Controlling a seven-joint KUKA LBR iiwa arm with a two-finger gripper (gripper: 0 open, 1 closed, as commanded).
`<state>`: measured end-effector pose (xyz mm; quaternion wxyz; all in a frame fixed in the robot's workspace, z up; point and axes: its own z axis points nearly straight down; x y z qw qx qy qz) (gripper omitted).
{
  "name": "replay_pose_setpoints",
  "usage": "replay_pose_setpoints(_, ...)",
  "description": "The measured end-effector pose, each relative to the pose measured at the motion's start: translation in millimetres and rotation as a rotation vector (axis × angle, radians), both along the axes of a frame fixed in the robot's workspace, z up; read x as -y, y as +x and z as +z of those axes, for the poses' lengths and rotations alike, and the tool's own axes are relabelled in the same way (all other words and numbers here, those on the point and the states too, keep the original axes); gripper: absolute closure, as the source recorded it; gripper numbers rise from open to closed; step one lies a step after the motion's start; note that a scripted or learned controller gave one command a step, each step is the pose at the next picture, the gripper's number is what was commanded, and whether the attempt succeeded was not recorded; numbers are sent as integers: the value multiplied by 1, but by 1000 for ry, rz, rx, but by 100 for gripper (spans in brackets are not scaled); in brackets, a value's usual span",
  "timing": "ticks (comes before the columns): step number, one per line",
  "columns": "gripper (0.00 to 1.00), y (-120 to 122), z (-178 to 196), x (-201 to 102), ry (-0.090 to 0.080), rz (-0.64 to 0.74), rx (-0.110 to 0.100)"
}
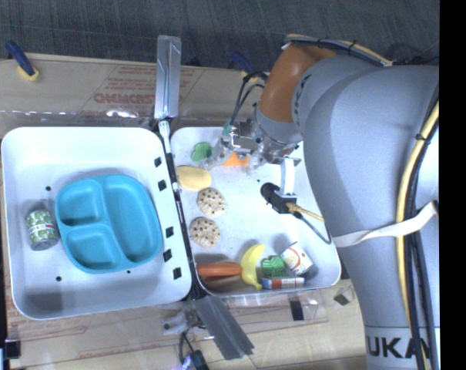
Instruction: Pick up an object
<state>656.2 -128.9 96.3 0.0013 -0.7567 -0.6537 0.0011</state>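
The grey arm (363,153) bends down from the right into the right bin (313,230), its gripper (236,149) low at the far rim above an orange piece (234,159); its grip cannot be told.

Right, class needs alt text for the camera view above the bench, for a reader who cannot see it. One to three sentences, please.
A grey robot arm reaches from the right, its claw low over the far end of the right bin, which holds toy foods including two cookies and a hot dog. The left bin holds a blue divided plate and a small can.
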Motion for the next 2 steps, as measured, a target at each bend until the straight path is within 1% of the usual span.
replay_pose_setpoints(1,0,-86,-5,50,-1,-70,-2)
replay_pose_setpoints(2,0,-179,-4,57,1,167,3)
